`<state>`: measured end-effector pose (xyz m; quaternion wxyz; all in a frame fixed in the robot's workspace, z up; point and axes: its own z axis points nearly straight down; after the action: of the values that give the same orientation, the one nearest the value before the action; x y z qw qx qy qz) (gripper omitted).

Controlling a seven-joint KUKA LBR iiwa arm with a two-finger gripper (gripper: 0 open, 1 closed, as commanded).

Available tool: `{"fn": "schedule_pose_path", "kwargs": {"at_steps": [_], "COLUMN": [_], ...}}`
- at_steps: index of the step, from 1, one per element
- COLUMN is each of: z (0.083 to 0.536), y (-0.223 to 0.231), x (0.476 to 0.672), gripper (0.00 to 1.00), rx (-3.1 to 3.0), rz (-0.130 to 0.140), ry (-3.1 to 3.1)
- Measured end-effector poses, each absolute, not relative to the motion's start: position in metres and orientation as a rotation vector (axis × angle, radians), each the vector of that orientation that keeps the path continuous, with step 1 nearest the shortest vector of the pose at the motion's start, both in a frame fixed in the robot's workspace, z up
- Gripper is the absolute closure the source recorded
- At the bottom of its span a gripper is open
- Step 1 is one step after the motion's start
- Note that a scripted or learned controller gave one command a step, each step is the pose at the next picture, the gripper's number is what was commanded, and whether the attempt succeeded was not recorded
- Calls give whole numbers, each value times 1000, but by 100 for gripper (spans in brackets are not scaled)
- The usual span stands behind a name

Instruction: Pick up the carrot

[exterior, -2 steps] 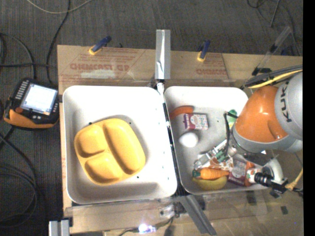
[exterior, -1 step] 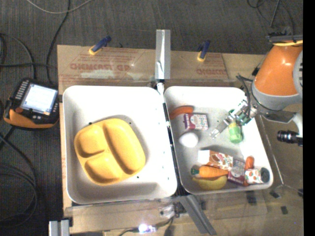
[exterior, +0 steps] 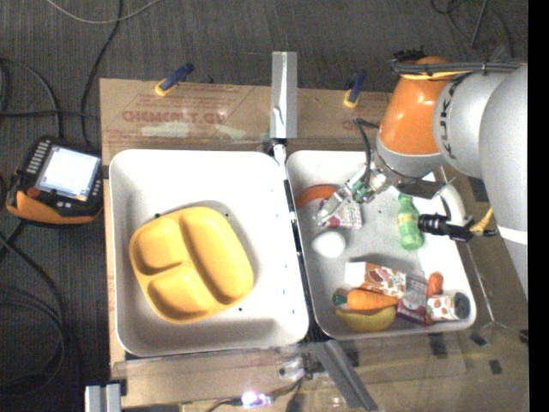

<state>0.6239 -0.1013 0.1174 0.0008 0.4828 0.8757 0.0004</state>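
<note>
Right bin [exterior: 467,230], front | carrot [exterior: 371,299] lengthwise left-right, leafy end left | fingers [exterior: 350,197]: cannot tell

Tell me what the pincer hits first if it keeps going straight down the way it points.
Most likely the silver packet right beneath the pincer, with the white ball just beyond; depth is hard to judge from above.
</note>
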Motion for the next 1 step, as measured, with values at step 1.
{"fn": "schedule_pose_path", "kwargs": {"at_steps": [1], "z": [107], "y": [-108], "x": [518], "gripper": [0], "rx": [1454], "rz": [-1], "ry": [2786]}}
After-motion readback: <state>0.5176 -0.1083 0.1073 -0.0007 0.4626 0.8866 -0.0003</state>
